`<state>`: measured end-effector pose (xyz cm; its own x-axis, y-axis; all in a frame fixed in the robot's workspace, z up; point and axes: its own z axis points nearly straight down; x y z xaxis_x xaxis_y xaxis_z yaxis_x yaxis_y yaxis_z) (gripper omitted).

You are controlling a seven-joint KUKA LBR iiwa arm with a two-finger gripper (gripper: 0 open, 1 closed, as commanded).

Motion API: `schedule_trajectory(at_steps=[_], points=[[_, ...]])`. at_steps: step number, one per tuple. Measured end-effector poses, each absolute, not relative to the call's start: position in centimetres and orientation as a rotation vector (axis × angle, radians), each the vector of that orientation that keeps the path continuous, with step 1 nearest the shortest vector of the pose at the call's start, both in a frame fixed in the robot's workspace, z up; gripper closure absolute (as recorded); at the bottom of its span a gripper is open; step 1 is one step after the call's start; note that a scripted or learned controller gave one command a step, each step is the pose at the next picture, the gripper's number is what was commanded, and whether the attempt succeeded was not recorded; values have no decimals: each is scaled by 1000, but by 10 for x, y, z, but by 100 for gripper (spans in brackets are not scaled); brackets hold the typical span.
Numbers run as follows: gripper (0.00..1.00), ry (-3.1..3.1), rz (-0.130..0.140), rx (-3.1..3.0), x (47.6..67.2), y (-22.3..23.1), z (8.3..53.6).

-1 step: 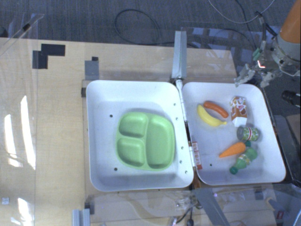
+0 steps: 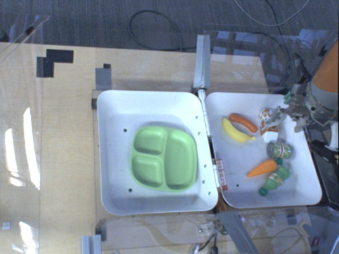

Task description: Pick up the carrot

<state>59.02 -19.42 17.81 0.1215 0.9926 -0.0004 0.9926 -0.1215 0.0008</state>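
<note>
Down at the front edge of my right bin (image 2: 304,197) lies a green bottle (image 2: 274,180), and the carrot (image 2: 262,168) sits just beside it, tip pointing left. Behind them I see a small can (image 2: 279,151), a banana (image 2: 235,131) and a hot dog (image 2: 243,122). My arm (image 2: 324,89) hangs over the bin's far right corner. Its gripper (image 2: 294,110) holds nothing I can see. The left bin (image 2: 114,110) carries a green tray (image 2: 163,158). I can't read any labels.
</note>
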Motion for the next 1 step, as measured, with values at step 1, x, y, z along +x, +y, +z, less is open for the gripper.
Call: schedule_trajectory(at_steps=[1], points=[[0, 1977, 1, 2442, 488, -148, 163]])
